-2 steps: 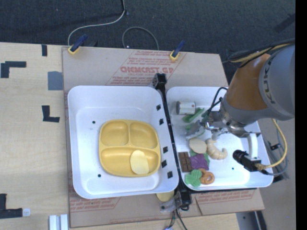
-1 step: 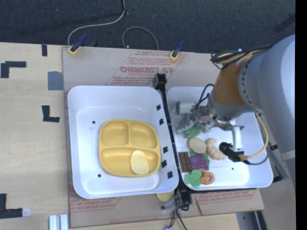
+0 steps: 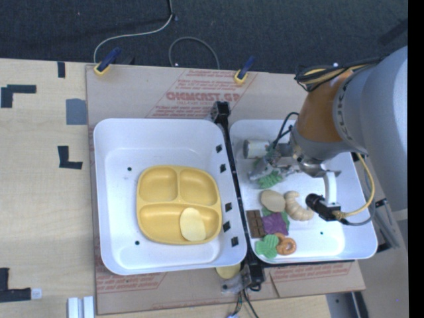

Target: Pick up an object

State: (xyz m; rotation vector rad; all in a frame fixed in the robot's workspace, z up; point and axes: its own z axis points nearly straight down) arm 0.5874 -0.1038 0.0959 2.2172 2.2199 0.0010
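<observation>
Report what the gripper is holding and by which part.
Cannot be told: the gripper sits low over a green item in the right bin, and a grasp isn't visible.

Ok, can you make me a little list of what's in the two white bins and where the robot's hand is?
left bin: shallow white bin with a yellow divided plastic plate
on plate: pale yellow round piece, in the front compartment
right bin: shallow white bin with small toy foods
toys: beige oval piece, purple piece, brown chocolate bar, orange pretzel
gripper: gripper low over a green toy
grasp: cannot tell
</observation>
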